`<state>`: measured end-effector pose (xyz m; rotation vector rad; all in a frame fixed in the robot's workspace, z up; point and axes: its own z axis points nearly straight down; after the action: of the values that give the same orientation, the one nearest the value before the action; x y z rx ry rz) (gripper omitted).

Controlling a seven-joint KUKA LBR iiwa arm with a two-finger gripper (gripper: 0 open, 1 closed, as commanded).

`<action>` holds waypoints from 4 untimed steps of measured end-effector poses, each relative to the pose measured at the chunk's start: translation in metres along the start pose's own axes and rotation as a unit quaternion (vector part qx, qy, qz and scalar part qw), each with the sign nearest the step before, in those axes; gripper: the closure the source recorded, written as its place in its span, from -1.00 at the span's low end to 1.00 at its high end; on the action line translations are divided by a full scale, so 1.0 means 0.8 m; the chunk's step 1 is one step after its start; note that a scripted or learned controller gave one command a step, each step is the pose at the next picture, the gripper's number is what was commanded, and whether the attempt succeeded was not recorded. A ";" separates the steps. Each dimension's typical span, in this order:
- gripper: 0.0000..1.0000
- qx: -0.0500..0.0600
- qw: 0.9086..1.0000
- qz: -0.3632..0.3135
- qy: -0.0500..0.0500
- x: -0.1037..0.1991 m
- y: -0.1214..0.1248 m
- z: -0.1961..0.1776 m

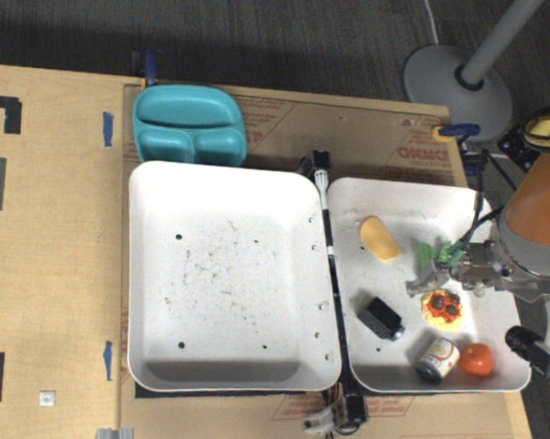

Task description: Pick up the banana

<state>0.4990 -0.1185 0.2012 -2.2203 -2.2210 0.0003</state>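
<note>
a grey arm (538,214) with an orange band reaches in from the right over the right bin (403,199), its fingers (423,276) lowered near the middle of that bin; whether they are released or clenched cannot be told from here, and nothing is seen between them. the banana (379,238), a short yellow piece, lies in the upper left part of the right bin, apart from the fingers and up-left of them. just below the fingers sits a round yellow item (442,308) with red and dark spots. a small black block (381,317) lies lower left of it, near the bin's middle. along the near edge a can (435,357) lies on its side, with an orange-red ball (476,359) just beside it on the right. a bit of green (442,251) shows by the wrist; what it is cannot be made out. the left bin (224,276) sits side by side with the right one, its floor marked with faint scuffs. behind the left bin a teal tray (190,123) with compartments rests on the cardboard sheet (357,126) that covers the table (48,245). strips of blue tape (108,128) and black tape (5,111) mark the table's left side. a grey stand (459,77) rises from a round base on the dark floor behind.
</note>
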 end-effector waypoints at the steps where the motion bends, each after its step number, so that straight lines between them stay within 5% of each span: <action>1: -1.00 -0.007 0.985 -0.173 -0.001 0.011 -0.013 0.117; 3: -1.00 -0.007 0.994 -0.111 0.000 0.017 -0.015 0.123; 4: 1.00 -0.011 0.993 -0.114 0.003 0.023 -0.011 0.108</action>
<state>0.4903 -0.0999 0.1150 -1.9595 -2.4674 -0.0317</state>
